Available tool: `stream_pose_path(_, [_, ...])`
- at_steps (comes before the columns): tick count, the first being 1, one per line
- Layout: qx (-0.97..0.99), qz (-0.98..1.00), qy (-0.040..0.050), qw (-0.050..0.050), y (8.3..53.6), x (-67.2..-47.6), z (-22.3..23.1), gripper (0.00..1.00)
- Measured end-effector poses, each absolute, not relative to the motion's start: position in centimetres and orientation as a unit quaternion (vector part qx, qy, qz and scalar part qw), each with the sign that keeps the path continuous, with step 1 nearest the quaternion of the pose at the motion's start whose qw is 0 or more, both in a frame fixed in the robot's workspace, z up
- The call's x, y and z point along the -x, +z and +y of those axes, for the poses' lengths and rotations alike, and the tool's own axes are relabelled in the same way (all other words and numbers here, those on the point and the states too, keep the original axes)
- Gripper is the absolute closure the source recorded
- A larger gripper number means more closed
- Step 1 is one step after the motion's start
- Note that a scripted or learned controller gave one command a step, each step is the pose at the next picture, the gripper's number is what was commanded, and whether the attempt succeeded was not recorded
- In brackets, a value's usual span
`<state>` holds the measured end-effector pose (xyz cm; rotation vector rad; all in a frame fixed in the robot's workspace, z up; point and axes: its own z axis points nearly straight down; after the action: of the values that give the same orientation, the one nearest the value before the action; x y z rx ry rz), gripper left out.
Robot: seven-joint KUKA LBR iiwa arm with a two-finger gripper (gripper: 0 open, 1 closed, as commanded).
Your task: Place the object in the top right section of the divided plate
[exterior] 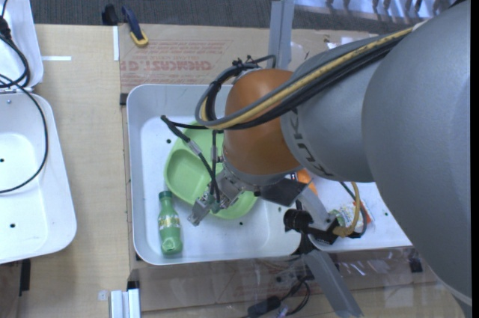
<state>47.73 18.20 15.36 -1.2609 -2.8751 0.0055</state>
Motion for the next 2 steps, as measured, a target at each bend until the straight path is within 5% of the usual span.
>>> stream_pose_path(1, [0.421, -0.907, -0.0087, 0.000, 10.0, -48.9, 11.4, 0.00])
stream_pose_path(2, [0.467, -0.884, 0.0011, 0.000, 16.4, -47.8, 17.3, 0.00])
